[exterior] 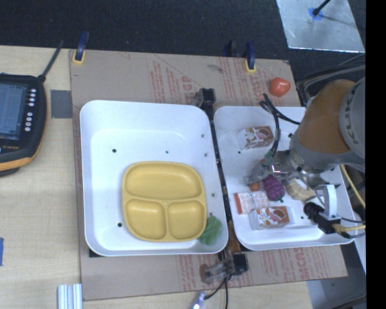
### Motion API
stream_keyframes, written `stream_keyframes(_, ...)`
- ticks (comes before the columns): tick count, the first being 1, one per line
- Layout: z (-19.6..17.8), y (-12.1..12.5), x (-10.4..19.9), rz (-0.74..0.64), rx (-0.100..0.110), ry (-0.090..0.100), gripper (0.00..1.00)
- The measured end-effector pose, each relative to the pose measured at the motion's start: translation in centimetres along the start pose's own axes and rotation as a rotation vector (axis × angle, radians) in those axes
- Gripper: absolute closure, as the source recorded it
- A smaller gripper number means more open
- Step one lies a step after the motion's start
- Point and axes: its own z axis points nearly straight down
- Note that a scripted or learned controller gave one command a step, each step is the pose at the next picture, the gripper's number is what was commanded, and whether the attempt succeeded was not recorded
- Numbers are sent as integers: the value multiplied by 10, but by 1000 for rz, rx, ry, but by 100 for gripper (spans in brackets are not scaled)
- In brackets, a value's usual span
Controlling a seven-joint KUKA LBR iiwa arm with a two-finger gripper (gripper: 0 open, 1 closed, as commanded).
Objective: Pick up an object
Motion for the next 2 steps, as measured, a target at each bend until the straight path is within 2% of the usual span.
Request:
stream_keyframes(1, 0, -6, 4, 1, 1, 1, 0)
stream_keyframes(2, 0, 7, 9, 0, -2, 0, 0)
